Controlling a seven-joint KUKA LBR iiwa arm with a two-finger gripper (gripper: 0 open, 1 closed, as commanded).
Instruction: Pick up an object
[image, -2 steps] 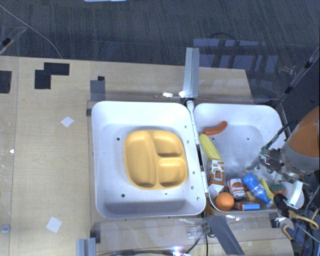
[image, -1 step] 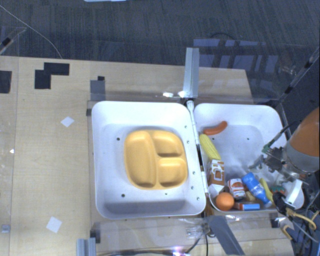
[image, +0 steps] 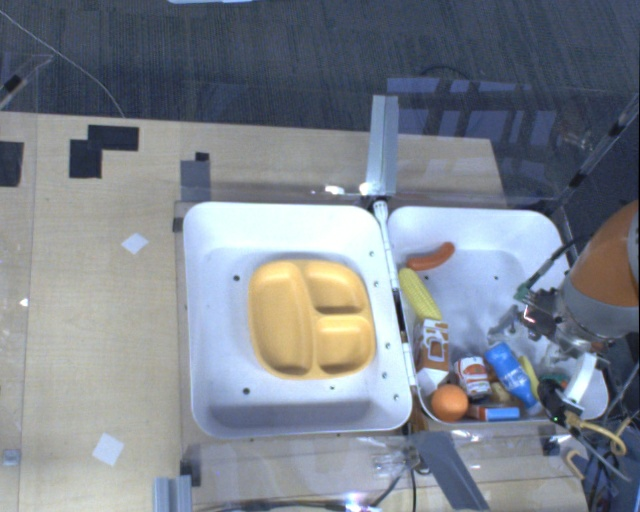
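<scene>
The right bin (image: 480, 235) holds several small objects. A reddish sausage (image: 431, 256) lies near the back and a yellow corn cob (image: 418, 292) lies along the left wall. Toward the front are a brown and white carton (image: 432, 346), an orange (image: 450, 402), a small can (image: 474, 376) and a blue bottle (image: 511, 372). My gripper (image: 520, 322) hangs low over the right part of this bin, just behind the blue bottle. The grey arm with its orange band (image: 612, 268) comes in from the right. I see nothing held.
The left bin (image: 215, 300) holds a yellow divided plate (image: 310, 318). A metal post (image: 383, 145) stands behind the wall between the two bins. Cables (image: 590, 450) and a white part sit at the right bin's front right corner. The wooden bench (image: 90, 330) stretches to the left.
</scene>
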